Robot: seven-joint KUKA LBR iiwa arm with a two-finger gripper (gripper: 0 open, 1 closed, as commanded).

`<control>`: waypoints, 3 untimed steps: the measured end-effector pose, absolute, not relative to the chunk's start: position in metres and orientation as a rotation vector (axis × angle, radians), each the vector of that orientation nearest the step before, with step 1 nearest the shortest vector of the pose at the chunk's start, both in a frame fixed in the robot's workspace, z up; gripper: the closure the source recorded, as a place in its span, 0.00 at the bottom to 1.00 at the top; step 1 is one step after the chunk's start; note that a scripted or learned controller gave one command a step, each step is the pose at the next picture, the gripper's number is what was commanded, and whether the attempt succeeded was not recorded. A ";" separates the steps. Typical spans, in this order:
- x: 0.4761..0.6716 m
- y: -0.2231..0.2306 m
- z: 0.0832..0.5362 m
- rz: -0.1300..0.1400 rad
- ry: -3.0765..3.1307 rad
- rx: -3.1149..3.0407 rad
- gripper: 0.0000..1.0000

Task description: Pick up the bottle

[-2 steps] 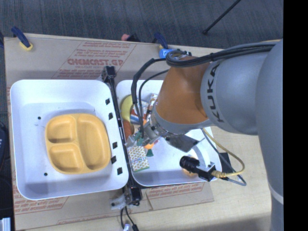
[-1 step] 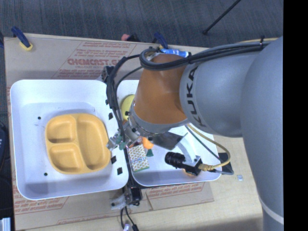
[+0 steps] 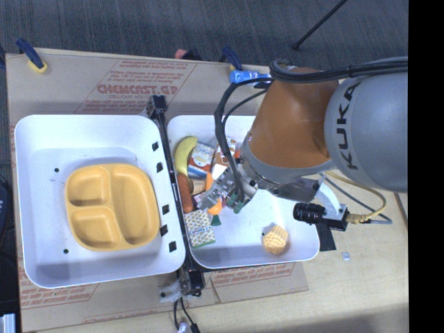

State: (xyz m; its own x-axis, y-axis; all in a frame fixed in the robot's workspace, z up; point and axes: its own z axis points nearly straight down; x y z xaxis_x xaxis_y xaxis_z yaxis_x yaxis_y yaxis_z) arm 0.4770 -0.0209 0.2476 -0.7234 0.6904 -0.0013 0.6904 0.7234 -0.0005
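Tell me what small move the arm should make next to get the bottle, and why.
Probably lift the end effector slightly and re-aim. It sits low in the right bin over a crowded pile by the banana, and no bottle can be clearly made out beneath it.

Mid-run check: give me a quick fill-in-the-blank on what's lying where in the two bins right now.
1. The yellow divided tray lies in the ____ bin.
2. The tray has ____ compartments.
3. The banana lies in the ____ bin, beside the divider.
4. The corn cob lies near the right bin's ____ edge.

Missing words: left; three; right; front
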 end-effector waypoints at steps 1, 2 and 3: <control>0.476 0.047 0.191 -0.003 2.937 1.126 1.00; 0.477 -0.010 0.268 -0.001 3.064 0.686 1.00; 0.476 0.038 0.226 -0.002 3.053 0.753 1.00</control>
